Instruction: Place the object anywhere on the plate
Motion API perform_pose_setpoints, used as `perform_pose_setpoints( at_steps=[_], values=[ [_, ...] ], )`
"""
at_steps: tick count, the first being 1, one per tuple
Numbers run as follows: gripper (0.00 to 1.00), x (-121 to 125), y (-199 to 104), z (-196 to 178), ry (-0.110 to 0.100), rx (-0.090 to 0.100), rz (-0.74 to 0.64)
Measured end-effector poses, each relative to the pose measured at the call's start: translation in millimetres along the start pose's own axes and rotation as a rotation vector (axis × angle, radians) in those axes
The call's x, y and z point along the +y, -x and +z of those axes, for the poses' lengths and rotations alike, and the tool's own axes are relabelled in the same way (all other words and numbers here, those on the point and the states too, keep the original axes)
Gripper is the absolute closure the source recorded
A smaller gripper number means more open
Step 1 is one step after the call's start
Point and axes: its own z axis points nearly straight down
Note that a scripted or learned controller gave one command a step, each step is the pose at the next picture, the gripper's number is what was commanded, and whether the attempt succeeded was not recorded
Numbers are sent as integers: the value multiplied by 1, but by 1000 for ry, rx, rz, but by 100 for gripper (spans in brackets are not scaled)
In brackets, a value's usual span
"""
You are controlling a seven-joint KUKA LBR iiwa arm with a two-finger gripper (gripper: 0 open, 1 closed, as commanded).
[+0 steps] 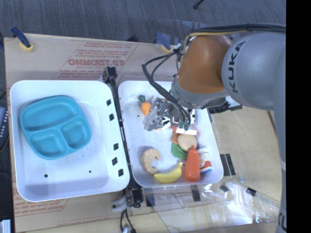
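Note:
A blue divided plate (54, 126) lies in the left bin (29, 186). The right bin (133, 171) holds several toy foods: a small carrot (145, 107), a croissant (150, 159), a banana (169, 174), a red bottle (192, 164), a green piece (178, 151) and a tan round piece (187, 141). My gripper (160, 115) hangs low over the upper middle of the right bin, just right of the carrot and above the pile. Its metal parts blur together from this angle.
The grey arm with its orange band (204, 64) covers the right bin's upper right corner. A black divider with clips (116, 125) runs between the bins. Cardboard lies under both bins, and clear plastic wrap (238, 203) sits at the front right.

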Motion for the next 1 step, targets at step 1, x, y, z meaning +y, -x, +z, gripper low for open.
perform_pose_setpoints(
  at_steps=[1],
  values=[
    [0,0,0,0,0,0,0]
  ],
)
